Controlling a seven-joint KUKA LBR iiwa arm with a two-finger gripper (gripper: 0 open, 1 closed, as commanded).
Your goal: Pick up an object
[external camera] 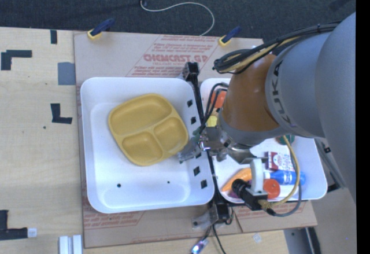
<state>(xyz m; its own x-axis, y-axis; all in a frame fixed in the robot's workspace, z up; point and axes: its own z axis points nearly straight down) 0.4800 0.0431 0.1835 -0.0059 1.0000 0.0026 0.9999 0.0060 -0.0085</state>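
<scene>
At the divider between two white bins, the robot's gripper (193,151) hangs just beside a yellow sectioned plate (148,128) in the left bin (95,131), grip state impossible to tell; likely approaching, it must next close on the plate's rim.

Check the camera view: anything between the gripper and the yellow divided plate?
Nothing. In the camera view the gripper sits right at the lower right rim of the yellow divided plate in the left bin; no other object lies between them.
</scene>
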